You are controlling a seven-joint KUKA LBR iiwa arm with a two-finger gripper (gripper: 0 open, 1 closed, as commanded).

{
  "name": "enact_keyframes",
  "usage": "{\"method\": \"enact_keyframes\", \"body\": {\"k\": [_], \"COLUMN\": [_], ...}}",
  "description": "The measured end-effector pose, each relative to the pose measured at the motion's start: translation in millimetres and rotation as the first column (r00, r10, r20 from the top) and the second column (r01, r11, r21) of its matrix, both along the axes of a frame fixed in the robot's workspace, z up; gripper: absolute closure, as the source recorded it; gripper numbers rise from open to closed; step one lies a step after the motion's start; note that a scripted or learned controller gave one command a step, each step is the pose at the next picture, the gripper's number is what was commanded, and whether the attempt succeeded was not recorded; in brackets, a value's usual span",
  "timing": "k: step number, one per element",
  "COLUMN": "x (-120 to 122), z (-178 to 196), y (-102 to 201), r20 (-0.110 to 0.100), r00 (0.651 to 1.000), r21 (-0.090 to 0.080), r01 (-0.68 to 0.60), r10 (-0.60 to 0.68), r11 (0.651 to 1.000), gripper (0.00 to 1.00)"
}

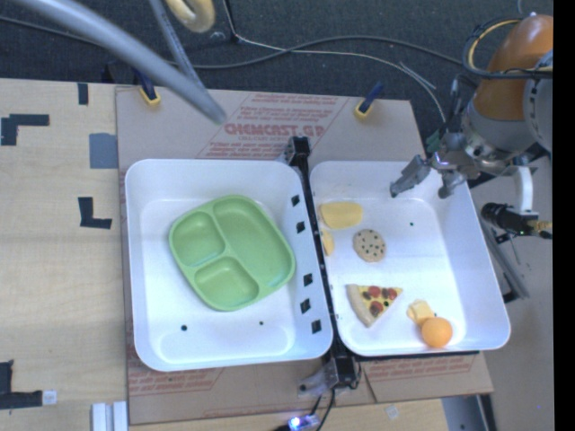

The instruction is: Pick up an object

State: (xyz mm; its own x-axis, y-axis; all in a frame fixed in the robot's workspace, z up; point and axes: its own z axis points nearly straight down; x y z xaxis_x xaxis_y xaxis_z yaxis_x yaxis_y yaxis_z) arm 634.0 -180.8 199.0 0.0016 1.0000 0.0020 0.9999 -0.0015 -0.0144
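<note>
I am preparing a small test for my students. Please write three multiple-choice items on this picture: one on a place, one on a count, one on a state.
1. Where does the green tray lie?
A. in the left bin
B. in the right bin
C. on the cardboard behind the bins

2. How many compartments does the green tray have?
A. two
B. three
C. five

3. How is the claw?
A. shut on the cookie
B. shut on the orange
C. open, holding nothing

Answers:
1 A: the tray rests on the left bin floor.
2 B: one long and two smaller sections show.
3 C: its fingers stand spread above the right bin, while the cookie and orange lie below.
</note>
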Motion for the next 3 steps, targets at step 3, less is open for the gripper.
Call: {"method": "enact_keyframes", "body": {"k": [3], "x": [8.0], "z": [-100.3], "y": [12.8], "r20": [0.009], "r00": [1.0], "r21": [-0.002], "r01": [-0.004], "r10": [0.004], "r11": [1.0], "gripper": [0.0]}}
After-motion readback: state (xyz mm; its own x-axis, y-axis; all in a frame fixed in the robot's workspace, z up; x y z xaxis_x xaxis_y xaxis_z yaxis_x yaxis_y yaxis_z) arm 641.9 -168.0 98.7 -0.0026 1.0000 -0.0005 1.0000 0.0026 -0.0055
